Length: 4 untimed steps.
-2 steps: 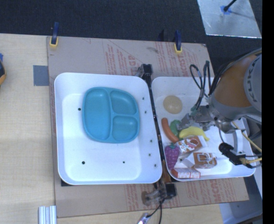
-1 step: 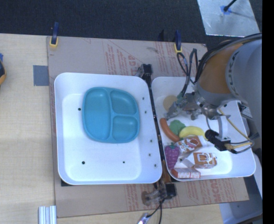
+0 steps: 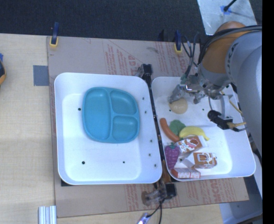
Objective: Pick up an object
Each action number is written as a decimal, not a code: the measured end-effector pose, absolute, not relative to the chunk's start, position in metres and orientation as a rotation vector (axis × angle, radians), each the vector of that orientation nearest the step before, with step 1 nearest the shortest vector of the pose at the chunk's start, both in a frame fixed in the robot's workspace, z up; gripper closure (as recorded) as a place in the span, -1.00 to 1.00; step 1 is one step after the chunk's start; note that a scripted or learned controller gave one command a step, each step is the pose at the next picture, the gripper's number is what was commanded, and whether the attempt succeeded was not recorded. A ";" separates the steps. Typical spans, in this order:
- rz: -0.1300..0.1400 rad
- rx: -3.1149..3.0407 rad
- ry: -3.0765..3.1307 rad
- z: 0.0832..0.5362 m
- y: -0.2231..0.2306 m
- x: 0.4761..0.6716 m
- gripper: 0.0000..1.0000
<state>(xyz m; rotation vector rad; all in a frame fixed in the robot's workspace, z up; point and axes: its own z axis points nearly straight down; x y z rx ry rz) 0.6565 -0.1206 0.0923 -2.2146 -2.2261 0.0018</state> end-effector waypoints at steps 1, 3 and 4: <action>0.004 -2.212 -2.225 0.092 -0.100 0.656 -1.00; 0.006 -2.216 -2.223 0.092 -0.108 0.589 -1.00; 0.002 -2.215 -2.225 0.092 -0.136 0.648 -1.00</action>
